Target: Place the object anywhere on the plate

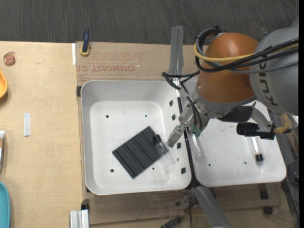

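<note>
The plate (137,152) is a dark grey ribbed rectangle lying tilted on the floor of the left bin (97,127). A small clear plastic object (165,152) with a dark end rests at the plate's right corner, partly over its edge. My gripper (175,136) hangs just right of and above that corner, close to the clear object, near the wall between the two bins. Nothing is visibly held in it.
The right bin (237,172) holds a clear tube with a dark tip (258,152) and another clear tube (197,147) near its left wall. The arm's orange band (227,70) and wrist overhang the bins' divide. A cardboard sheet (123,61) lies behind the left bin.
</note>
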{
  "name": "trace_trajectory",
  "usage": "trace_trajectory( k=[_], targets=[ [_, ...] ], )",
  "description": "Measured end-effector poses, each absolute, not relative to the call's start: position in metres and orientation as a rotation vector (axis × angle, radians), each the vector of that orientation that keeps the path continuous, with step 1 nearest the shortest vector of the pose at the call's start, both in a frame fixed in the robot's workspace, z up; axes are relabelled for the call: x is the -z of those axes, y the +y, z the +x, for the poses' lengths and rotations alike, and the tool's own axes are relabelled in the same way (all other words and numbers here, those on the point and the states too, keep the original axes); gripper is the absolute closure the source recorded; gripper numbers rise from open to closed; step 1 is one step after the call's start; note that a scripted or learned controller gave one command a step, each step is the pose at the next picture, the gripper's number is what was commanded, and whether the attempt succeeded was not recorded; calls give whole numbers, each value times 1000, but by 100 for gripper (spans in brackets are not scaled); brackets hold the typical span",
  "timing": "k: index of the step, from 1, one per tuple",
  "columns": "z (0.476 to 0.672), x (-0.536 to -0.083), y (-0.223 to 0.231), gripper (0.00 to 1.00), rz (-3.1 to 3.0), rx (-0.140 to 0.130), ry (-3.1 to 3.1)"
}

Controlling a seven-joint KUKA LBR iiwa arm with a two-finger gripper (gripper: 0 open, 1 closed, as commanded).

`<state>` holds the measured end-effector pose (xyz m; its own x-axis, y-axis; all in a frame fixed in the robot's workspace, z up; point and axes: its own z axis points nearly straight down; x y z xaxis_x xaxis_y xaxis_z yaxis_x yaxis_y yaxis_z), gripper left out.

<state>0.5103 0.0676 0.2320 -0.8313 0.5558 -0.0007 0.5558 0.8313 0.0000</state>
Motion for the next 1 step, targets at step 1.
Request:
trace_trajectory(
  k=[1],
  targets=[
    [576,-242,94,0,1087,1,2947]
  ],
)
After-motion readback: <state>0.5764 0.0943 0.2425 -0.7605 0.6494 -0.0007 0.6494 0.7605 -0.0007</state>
